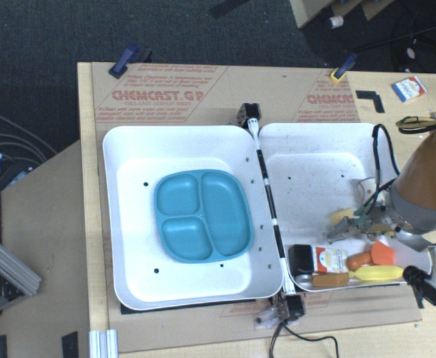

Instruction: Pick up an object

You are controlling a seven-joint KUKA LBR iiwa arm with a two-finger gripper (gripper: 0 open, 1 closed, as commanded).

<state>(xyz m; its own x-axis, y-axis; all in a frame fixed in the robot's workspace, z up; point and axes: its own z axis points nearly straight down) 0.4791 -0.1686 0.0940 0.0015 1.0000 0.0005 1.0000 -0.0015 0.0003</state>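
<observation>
White plastic bins [121,222] sit side by side on my worktop [91,162], my hand [358,222], its grip unclear to me, low over toy food [352,263] crowded in the right bin's near corner, where neighbours could spoil a grasp.

The arm [427,181] is cut off by the right edge and covers the right bin's [307,151] far corner, while its gripper [360,218] is too blurred to read, perhaps touching a small yellowish thing [342,215].
</observation>
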